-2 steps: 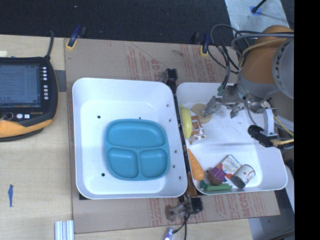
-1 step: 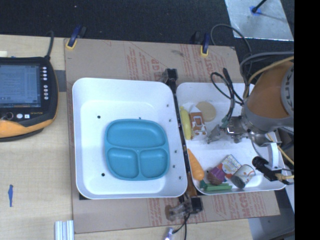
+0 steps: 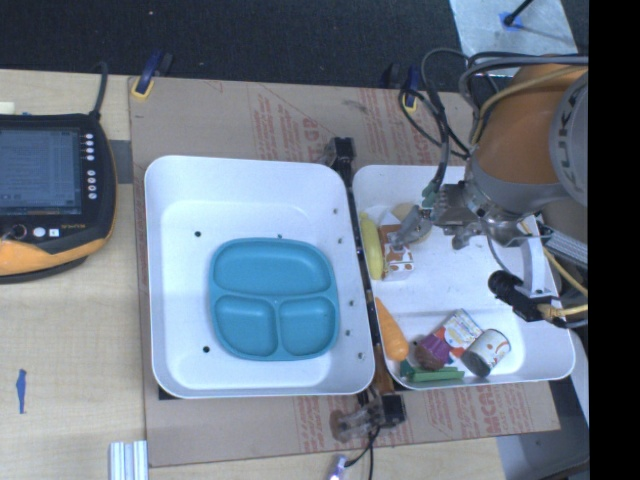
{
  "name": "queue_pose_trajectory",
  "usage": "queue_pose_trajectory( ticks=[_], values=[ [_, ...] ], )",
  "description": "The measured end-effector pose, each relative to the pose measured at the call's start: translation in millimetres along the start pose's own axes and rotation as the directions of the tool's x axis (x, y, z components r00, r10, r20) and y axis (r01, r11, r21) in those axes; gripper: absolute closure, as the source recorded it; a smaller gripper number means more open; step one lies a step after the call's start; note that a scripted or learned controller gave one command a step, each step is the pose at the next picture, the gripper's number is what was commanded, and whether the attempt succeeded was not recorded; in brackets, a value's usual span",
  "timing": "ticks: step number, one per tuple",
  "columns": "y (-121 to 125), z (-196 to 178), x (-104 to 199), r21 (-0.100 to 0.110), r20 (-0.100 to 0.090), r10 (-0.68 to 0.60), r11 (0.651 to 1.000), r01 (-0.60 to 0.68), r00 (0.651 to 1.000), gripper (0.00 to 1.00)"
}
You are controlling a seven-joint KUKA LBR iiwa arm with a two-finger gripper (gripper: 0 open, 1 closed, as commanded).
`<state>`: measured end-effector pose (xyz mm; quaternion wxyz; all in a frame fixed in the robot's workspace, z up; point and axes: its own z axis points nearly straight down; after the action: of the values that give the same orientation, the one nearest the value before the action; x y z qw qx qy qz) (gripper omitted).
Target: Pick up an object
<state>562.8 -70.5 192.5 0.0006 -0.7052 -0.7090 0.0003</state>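
While seemingly low, claw (image 3: 412,230) beside banana (image 3: 372,248)

Faint red lettering runs in repeated strips across the brown cardboard sheet (image 3: 250,103) under the two bins, but the letters are too small and pale to read. The handheld control pad (image 3: 50,193) at the left of the bench has a lit screen with lines of content that are too blurred to make out, and the small carton (image 3: 398,261) and the round can (image 3: 487,350) in the right bin (image 3: 560,368) carry printed wrappers whose words cannot be told. Nothing else bears writing that can be read.
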Motion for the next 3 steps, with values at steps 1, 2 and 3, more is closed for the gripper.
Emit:
queue_pose_trajectory(
  ticks=[1,2,3],
  values=[
    [42.8,0.6,20.6,0.001,-0.001,0.003,1.000,-0.003,1.000,0.00],
    [-20.6,89.3,-34.0,0.004,0.002,0.001,1.000,-0.001,1.000,0.00],
    [50.9,98.4,-28.8,0.008,-0.001,0.000,1.000,0.000,1.000,0.00]
  ],
)
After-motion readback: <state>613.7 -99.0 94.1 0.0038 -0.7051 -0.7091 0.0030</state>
